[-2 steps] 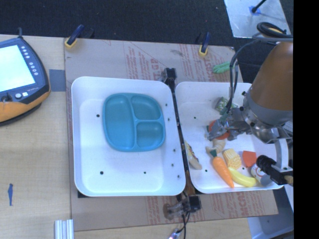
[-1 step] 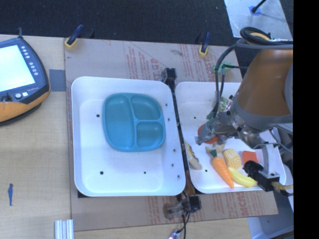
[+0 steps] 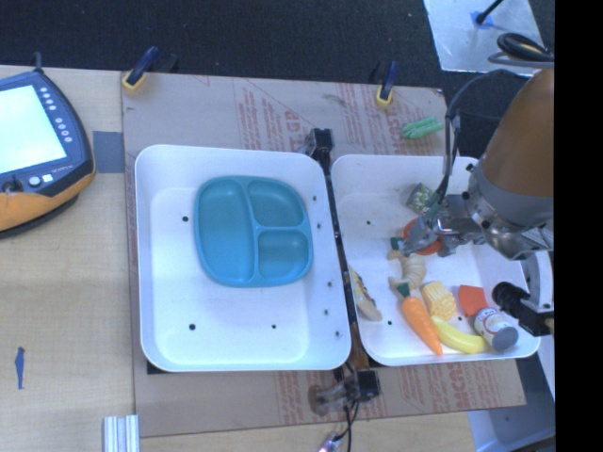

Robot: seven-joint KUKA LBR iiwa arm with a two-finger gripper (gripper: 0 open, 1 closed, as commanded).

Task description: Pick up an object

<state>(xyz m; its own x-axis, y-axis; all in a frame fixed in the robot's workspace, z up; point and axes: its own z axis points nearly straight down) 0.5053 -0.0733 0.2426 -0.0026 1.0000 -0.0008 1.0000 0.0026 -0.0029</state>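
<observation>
The right bin (image 3: 372, 217) holds several toy foods: a carrot (image 3: 420, 324), a corn cob (image 3: 439, 299), a banana (image 3: 459, 338), an orange-red block (image 3: 471, 299), a small can (image 3: 494, 325) and a beige piece (image 3: 409, 271). A red item (image 3: 426, 237) lies in the bin's middle, partly hidden by my gripper (image 3: 413, 242), which is low over it. A greenish packet (image 3: 419, 196) lies just behind the gripper. I see nothing clearly held.
The left bin (image 3: 155, 281) bears a blue divided plate (image 3: 252, 231). A tan piece (image 3: 363, 299) rests near the wall between the bins. A green object (image 3: 421, 127) lies on the bench behind the right bin. A pendant (image 3: 33, 153) sits at far left.
</observation>
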